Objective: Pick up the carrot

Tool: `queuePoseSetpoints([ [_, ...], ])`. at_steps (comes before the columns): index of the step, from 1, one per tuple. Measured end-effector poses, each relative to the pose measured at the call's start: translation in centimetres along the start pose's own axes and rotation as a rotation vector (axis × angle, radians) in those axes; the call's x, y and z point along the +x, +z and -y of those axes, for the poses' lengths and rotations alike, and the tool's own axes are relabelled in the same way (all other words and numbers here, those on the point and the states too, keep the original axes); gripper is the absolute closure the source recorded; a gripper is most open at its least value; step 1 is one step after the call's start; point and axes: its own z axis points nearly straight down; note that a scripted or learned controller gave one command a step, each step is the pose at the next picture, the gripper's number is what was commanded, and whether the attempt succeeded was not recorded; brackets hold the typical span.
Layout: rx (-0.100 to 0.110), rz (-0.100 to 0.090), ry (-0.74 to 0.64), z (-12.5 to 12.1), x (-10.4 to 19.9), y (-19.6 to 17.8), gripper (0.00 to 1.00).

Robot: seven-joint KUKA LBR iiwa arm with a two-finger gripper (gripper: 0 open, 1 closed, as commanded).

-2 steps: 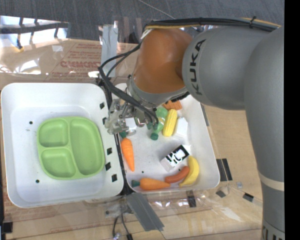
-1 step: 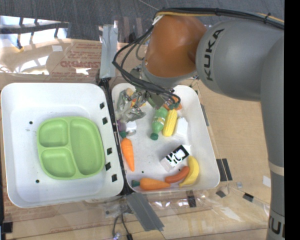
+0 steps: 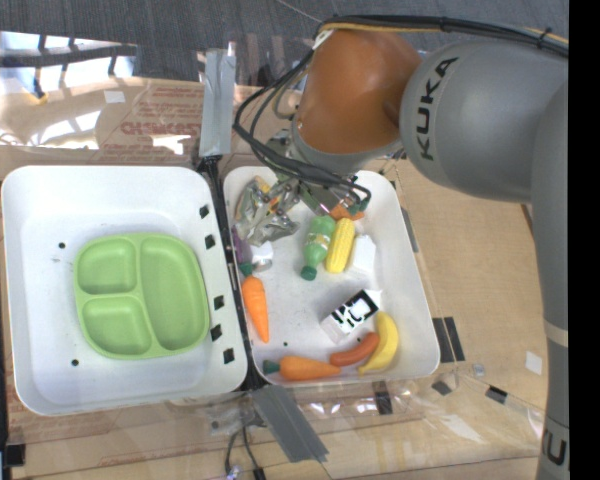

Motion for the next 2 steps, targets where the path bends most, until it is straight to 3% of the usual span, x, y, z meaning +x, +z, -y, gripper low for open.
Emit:
queuePoseSetpoints([
  [1, 0.000, -0.001, -0.184, 7.6, 2.8, -2.3, 1.00],
  [2, -0.001, 0.001, -0.582, 15.0, 6.6, -3.2, 1.00],
])
